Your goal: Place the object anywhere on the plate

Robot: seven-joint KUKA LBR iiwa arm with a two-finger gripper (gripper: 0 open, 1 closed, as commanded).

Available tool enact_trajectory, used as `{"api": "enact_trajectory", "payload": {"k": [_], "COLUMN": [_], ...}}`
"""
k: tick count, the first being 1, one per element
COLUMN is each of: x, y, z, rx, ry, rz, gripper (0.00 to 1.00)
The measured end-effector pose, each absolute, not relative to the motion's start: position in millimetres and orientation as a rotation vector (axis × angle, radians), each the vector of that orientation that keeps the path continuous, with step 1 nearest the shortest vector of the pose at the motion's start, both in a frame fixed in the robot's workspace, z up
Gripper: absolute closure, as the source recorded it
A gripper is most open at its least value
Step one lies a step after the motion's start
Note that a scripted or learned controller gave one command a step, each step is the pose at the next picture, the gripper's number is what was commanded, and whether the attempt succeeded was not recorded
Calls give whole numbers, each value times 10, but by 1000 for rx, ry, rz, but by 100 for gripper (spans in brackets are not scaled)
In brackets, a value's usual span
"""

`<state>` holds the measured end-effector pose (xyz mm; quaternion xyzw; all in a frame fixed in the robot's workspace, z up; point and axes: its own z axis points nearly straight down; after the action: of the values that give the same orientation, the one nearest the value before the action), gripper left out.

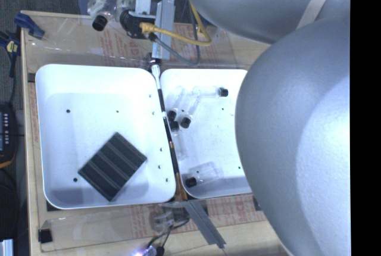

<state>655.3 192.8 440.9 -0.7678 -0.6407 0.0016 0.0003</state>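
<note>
My arm (pixel 297 100) comes in from the right and bulks large over the right side of the view, covering much of the right bin (pixel 205 192). My tool (pixel 117 5) is at the far edge of the surface (pixel 71 40), beyond both bins and above the seam where they meet. A yellow cable (pixel 178 39) curls just beside it. From this angle I cannot tell whether the tool is open or closed, and I see nothing gripped in it.

The plate (pixel 113 166), a dark, ribbed square, lies flat in the left bin (pixel 44 130). It is turned cornerwise in the near half of that bin and nothing is on it.

The things to be moved are in the right bin, apart from the plate and on the other side of the wall between the bins. They are clear pieces with black caps. A small cluster (pixel 178 116) sits close to the shared wall. Another piece (pixel 209 93) lies farther back, with its cap pointing toward my arm. A third (pixel 201 175) rests near the front rim. Being see-through against white, their outlines are hard to make out. My tool is well apart from all of them.
</note>
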Motion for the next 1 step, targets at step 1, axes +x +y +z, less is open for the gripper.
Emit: {"api": "enact_trajectory", "payload": {"k": [1], "x": [5674], "y": [1680], "z": [4425], "rx": [-2007], "ry": [-2414], "rz": [6], "gripper": [100]}}
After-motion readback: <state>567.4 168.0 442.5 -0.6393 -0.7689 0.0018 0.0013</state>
